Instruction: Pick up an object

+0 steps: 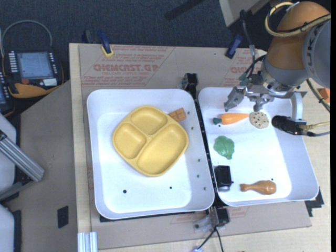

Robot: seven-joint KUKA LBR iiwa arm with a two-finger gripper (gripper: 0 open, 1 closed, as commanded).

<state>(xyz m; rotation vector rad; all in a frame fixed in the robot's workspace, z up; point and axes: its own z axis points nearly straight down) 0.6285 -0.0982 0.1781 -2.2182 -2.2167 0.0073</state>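
From above, the bench carries two white bins side by side, their inner rims nearly touching along the middle. The left bin is mostly taken up by a yellow divided plate sitting near its centre, with bare floor along the near edge and the left wall; a small brown block lies just beside the plate's far right edge.

The right bin has more open floor, especially through its middle and right side. Along its far edge lie a toy carrot and, just right of it, a speckled cookie. A green leafy piece sits near the left wall, a black block at the near left corner, and a brown drumstick along the near edge.

The gripper hangs over the far edge of the right bin, its fingers spread apart and grasping nothing, the tips just above the carrot and cookie.

The brown board under the bins reads "CHEMCAST" in faded red print.
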